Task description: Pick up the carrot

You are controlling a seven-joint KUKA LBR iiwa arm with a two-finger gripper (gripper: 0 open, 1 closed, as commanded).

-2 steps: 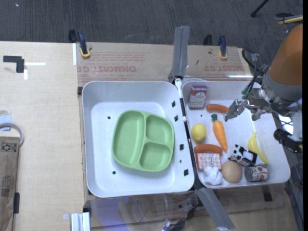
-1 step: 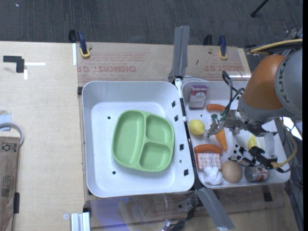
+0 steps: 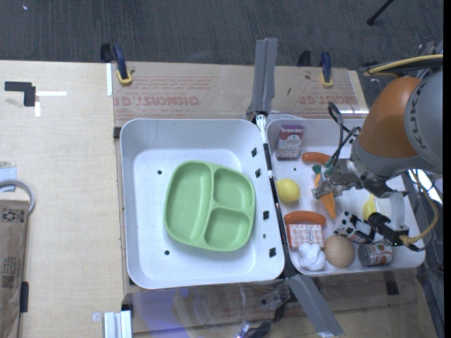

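Where the arm [image 3: 402, 129] reaches in from the right, the gripper [image 3: 325, 186] is seen low over the right-hand bin [image 3: 416, 259]. Whether it is parted or closed cannot be told, as that part is small and cluttered. A carrot [image 3: 328, 201] is seen directly at the gripper, its orange body pointing down and toward the bottom of the view, with a hint of green at its upper end. Whether the carrot is clamped or merely lying under the gripper cannot be determined.

Just above the gripper, a second orange piece [image 3: 316, 158] is laid flat, and above that a small red and white box [image 3: 289, 141] is stood near the bin's far wall. To the left of the gripper, a yellow lemon [image 3: 287, 189] is placed close to the divider between the bins. Below it, an orange and white packet [image 3: 304, 225] is found, with a white lumpy item [image 3: 311, 255] and a tan egg-shaped item [image 3: 339, 251] beside it at the near wall. A black and white patterned item [image 3: 352, 225], a yellow piece [image 3: 371, 206] and a small can [image 3: 374, 253] are grouped to the right.

The left-hand bin [image 3: 141, 210] is occupied by a green divided plate [image 3: 209, 205] with three compartments. Both bins are set on a wooden bench [image 3: 56, 160].
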